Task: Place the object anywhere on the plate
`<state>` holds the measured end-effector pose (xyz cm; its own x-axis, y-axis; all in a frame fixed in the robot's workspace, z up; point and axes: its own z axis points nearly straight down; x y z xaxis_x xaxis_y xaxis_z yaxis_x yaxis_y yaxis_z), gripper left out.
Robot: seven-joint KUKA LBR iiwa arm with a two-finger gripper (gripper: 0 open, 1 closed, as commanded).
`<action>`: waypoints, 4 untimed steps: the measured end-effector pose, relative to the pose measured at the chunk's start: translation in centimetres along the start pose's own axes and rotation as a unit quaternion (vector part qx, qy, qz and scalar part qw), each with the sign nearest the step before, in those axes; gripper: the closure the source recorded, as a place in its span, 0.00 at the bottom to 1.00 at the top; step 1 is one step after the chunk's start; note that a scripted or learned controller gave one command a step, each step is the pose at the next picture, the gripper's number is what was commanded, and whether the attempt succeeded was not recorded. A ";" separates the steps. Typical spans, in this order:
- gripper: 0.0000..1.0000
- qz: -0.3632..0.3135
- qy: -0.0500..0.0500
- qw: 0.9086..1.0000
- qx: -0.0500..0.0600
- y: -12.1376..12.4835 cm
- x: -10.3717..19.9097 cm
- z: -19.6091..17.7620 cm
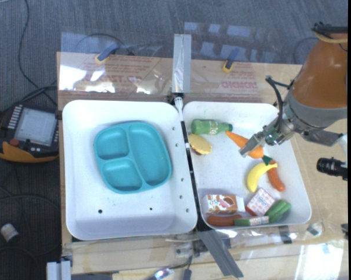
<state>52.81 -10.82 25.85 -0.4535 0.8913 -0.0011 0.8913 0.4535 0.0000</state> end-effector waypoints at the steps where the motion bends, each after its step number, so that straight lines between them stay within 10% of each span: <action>1: 1.00 -0.068 0.001 0.998 0.001 9.4 2.5 7.5; 2: 1.00 0.014 0.000 1.000 0.001 12.6 2.9 6.5; 3: 1.00 -0.061 0.000 0.998 0.001 12.3 8.7 7.5; 4: 0.00 -0.061 0.000 0.998 0.001 12.3 8.7 7.5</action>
